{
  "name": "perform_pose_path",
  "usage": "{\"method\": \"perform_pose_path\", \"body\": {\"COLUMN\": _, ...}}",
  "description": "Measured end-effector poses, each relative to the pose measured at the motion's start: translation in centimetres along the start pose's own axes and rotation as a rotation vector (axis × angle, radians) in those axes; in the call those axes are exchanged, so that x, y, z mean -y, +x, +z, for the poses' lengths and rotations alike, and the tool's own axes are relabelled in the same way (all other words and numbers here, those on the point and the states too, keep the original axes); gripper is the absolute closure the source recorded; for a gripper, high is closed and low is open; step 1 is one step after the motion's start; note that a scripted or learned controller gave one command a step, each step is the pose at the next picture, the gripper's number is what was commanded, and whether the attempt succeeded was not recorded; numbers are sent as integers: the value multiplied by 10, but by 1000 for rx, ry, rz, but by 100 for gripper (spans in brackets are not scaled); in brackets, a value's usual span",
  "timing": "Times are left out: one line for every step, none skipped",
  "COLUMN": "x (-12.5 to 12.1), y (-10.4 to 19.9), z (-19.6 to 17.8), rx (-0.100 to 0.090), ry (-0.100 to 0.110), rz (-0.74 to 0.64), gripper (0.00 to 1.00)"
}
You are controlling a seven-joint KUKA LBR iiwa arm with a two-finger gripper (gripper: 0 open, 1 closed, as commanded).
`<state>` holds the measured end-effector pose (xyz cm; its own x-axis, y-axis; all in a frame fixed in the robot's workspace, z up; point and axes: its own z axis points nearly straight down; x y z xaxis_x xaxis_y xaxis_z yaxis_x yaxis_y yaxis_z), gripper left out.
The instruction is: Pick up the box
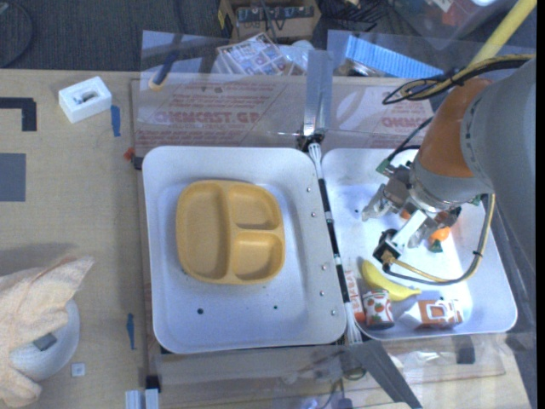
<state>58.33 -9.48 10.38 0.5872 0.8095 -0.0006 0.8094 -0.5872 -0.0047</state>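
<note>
Two small printed boxes lie at the front of the right bin (502,313). One box (375,308) is at the front left corner and the other box (439,313), orange and white, lies to its right. My gripper (381,228) hangs over the middle of that bin, above and behind the boxes and apart from them. It is open, with bare bin floor between its fingers. A yellow banana (385,279) lies between the gripper and the boxes.
A small orange object (438,236) sits partly under the wrist. The left bin (162,313) holds a yellow divided plate (230,231). A yellow cable (434,273) loops over the right bin. Clear plastic walls stand behind both bins.
</note>
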Motion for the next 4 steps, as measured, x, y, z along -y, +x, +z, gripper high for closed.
{"method": "perform_pose_path", "body": {"x": -1, "y": -70, "z": 16, "rx": -1, "ry": -9, "rz": -468, "gripper": 0}}
{"method": "perform_pose_path", "body": {"x": -55, "y": -65, "z": 16, "rx": -5, "ry": -6, "rz": -313, "gripper": 0}}
{"method": "perform_pose_path", "body": {"x": -57, "y": -66, "z": 4, "rx": -6, "ry": -12, "rz": -312, "gripper": 100}}
{"method": "perform_pose_path", "body": {"x": 6, "y": -89, "z": 15, "rx": -3, "ry": -10, "rz": -133, "gripper": 100}}
